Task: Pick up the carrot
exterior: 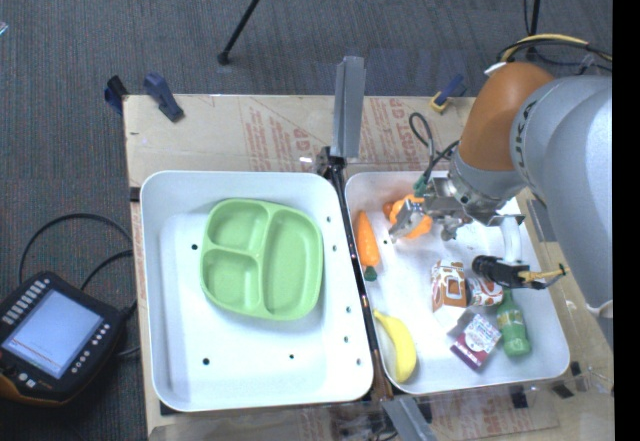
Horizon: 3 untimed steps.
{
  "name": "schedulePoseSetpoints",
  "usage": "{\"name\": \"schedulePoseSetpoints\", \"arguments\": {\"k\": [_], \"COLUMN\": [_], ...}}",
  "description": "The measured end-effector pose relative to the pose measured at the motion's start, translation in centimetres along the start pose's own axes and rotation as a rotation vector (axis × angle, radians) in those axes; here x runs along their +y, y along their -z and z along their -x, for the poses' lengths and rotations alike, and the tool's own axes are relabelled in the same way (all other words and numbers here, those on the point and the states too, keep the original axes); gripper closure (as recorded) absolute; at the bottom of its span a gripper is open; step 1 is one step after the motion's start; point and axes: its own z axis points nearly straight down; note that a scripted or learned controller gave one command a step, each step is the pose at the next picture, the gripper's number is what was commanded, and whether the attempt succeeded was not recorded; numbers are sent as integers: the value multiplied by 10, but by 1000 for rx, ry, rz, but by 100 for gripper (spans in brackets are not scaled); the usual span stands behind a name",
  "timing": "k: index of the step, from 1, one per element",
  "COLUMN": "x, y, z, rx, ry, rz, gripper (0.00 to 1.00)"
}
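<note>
Banana [398, 345], yellow, lies at near edge of right bin [545, 369], just beside dividing rim; packets and green bottle [514, 327] crowd near-right corner. Risk, as judged: bin is cluttered, so a descent off-line could nudge neighbours or close on wrong item. Carrot [368, 241]: orange, slim, tapered, dark green stub at near end, lying lengthwise against left wall of right bin, untouched. That wall may block one finger, a prob. cause of slip. Pincer [420, 217] hangs near carrot's far end, beside an orange object [412, 216]; whether released or clenched, can't tell. Green tray [265, 259] sits in left bin [170, 329].
</note>
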Motion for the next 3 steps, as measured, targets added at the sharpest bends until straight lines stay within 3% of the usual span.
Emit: {"name": "schedulePoseSetpoints", "arguments": {"k": [1, 2, 3], "x": [-1, -8, -8], "y": [9, 114, 114], "z": [0, -62, -62], "rx": [0, -5, -5], "ry": [3, -114, -113], "rz": [-4, 31, 30], "gripper": [100, 100, 0]}}
